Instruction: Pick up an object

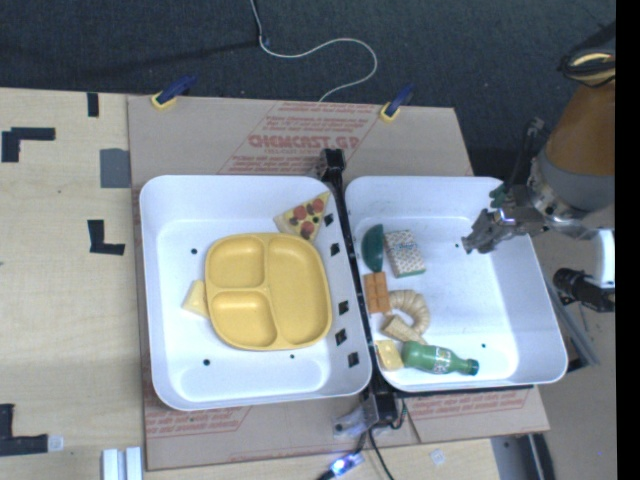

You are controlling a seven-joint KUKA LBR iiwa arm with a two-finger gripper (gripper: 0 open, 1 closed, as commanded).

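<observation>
Two shallow white plastic bins [170,268], smooth, slightly glossy. Yellow divided plastic tray [268,290], matt. Green glossy plastic bottle [438,359]; brown matt cardboard sheet [290,138].

I see cardboard sheet [290,138] on worktop [60,268] under both bins | two clamps [173,91] at its far edge | white cable [320,53] beyond | black tape marks [100,236] left.

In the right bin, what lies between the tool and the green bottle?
In the camera view, the stretch from the tool down to the green bottle is bare white floor of the right bin; the other items lie further left.
</observation>
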